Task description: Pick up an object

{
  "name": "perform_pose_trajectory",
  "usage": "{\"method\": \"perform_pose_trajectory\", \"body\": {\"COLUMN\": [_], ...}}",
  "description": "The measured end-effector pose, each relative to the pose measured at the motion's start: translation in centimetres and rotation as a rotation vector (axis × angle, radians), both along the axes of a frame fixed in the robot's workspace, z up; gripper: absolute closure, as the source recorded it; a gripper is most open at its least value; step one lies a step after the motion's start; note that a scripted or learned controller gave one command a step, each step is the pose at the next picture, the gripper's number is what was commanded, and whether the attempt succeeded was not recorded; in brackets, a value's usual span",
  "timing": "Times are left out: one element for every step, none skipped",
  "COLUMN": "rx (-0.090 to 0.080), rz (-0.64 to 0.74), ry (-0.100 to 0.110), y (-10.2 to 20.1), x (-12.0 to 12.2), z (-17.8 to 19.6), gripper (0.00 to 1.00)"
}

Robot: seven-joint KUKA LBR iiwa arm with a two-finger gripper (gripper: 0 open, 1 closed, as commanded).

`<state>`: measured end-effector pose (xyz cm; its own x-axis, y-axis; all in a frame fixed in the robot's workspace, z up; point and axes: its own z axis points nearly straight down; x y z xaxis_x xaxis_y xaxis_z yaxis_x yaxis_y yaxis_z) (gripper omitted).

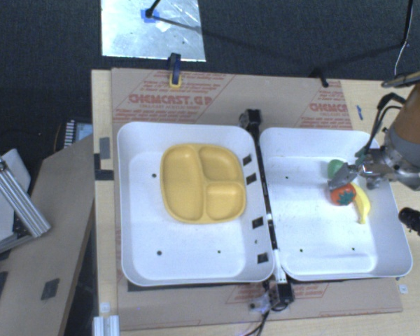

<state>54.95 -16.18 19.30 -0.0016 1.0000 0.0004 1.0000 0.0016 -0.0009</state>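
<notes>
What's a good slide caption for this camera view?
Gripper reaches among toy food in the right bin; yellow divided plate in the left bin.

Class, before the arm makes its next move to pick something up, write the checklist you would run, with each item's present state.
1. Pincer over the right bin: ok.
2. Targets nearby: green object, orange object and yellow banana-like object lie clustered at the pincer: ok.
3. One object isolated for a clean grasp: not ok, they touch or overlap.
4. Object between the pincer's tips: cannot tell.
5. Yellow divided plate in the left bin, away from the arm: ok.
</notes>
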Motion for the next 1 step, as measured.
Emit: {"method": "perform_pose_trajectory", "body": {"rx": [0.001], "rz": [-0.001], "ry": [0.002], "y": [0.76], "x": [-0.16], "z": [-6.04], "gripper": [0.00]}}
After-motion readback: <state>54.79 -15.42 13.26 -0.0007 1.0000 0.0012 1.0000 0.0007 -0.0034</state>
